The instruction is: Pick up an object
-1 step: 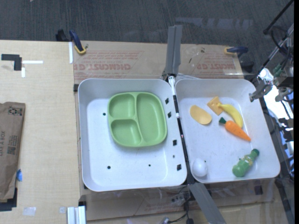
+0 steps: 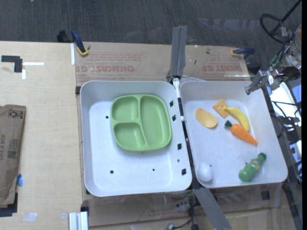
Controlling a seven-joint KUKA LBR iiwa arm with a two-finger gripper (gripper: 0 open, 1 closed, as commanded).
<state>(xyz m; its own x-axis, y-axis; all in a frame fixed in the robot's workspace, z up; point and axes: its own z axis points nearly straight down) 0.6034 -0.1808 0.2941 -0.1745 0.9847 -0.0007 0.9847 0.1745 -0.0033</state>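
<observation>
Left bin (image 2: 91, 128): a shallow white tray holding one pale green plastic plate (image 2: 141, 122) with three compartments, lying flat near the centre and apart from every wall. Right bin (image 2: 225, 87): the candidate objects for picking, spread loosely, which probably leaves a gripper room around each. From the left: a white egg-shaped object (image 2: 205, 172) against the near wall; a flat yellow-orange oval piece (image 2: 206, 118); a small orange block (image 2: 220, 108) touching a yellow toy banana (image 2: 239, 117); an orange toy carrot (image 2: 243, 133) just below the banana; a green toy bottle (image 2: 251, 168) in the near right corner. At the bin's far right corner, the gripper (image 2: 261, 83) sits above the rim, carrying nothing; whether it is open cannot be told.
</observation>
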